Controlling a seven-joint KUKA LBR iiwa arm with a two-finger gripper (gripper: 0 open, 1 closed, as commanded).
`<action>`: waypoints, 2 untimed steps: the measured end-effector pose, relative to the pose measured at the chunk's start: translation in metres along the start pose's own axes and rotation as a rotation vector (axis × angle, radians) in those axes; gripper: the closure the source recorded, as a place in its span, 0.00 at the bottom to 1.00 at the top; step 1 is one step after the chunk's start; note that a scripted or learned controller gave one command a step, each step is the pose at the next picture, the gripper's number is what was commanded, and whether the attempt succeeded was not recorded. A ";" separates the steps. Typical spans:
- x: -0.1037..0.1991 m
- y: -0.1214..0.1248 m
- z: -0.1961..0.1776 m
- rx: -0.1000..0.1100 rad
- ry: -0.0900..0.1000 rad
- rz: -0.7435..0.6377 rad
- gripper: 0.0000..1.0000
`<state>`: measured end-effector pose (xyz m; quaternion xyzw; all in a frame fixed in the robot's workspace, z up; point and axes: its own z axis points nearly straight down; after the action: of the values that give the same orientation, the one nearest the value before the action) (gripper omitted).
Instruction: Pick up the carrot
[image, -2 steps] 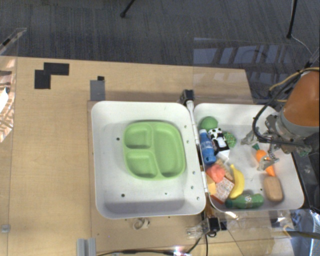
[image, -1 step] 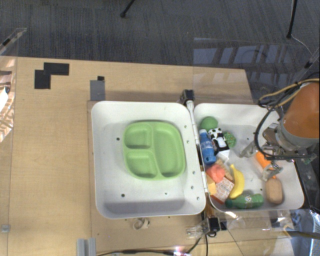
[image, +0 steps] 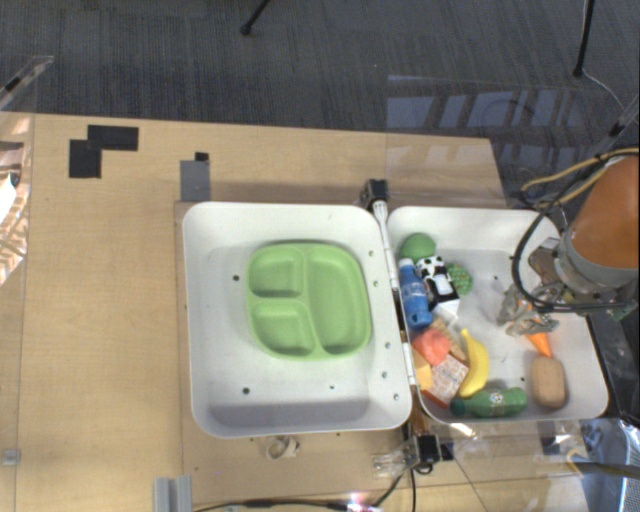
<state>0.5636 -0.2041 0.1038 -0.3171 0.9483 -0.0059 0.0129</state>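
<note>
**Hovering at the carrot, right bin — grasp not confirmed**

Reaching in from the right edge of the view, the arm (image: 605, 225) has its gripper (image: 525, 315) low over the floor of the right bin (image: 590, 405). Metal parts and cabling blur together at the tip, so I cannot tell how the gripper is set. No object is visible in it, so no hold is logged.

Carrot (image: 541, 344): small orange piece on the bin floor, just beside the gripper, on its near-right side toward the bottom of the view. Whether the two touch cannot be told. Judgement: the tool sits slightly off the carrot rather than centred over it, so a small shift toward the carrot looks needed before closing.

Neighbours, relative to the gripper:
- Tan potato-like piece (image: 547, 381), past the carrot and close to it; a likely snag if the approach overshoots.
- Banana (image: 474, 366) and dark green cucumber-like item (image: 491, 402), off to the left and nearer the bin's front wall.
- Blue bottle (image: 411, 294), black-and-white toy (image: 436, 276) and green ball (image: 418, 246), well to the left against the bin divider.

The clutter is packed along the divider, which leaves the carrot in fairly open floor, convenient for a top-down approach.

Left bin (image: 215, 400) holds a green compartment plate (image: 305, 301), well apart from the gripper. Both bins rest on the tan surface (image: 100, 330).
</note>
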 end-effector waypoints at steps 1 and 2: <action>0.000 0.000 0.001 -0.001 0.001 -0.001 0.00; -0.004 -0.002 -0.013 0.008 -0.009 -0.002 1.00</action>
<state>0.5678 -0.2028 0.1170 -0.3182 0.9478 -0.0081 0.0185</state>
